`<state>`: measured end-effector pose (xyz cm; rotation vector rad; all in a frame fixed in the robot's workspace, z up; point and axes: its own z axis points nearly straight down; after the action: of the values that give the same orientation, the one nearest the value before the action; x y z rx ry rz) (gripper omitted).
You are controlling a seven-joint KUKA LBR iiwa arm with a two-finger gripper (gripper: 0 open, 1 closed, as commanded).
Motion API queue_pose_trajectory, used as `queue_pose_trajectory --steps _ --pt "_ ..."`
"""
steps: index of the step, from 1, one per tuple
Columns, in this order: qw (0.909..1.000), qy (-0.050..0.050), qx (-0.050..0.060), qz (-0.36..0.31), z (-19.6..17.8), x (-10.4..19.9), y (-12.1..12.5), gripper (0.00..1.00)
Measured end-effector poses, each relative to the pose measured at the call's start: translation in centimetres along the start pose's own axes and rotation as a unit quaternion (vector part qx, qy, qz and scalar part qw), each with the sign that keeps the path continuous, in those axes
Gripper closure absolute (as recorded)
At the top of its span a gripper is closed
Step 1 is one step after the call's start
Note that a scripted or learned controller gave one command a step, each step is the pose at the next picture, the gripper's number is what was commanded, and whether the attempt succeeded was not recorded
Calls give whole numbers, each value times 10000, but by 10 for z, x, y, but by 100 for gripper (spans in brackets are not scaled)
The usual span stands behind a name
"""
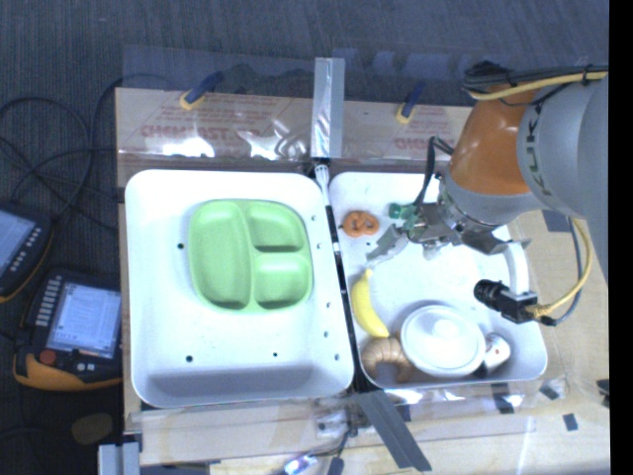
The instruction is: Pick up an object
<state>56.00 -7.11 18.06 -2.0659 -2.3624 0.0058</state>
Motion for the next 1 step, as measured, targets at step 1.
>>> queue_pose_trajectory --steps 1 --pt "10000 0 0 0 0 0 0 0"
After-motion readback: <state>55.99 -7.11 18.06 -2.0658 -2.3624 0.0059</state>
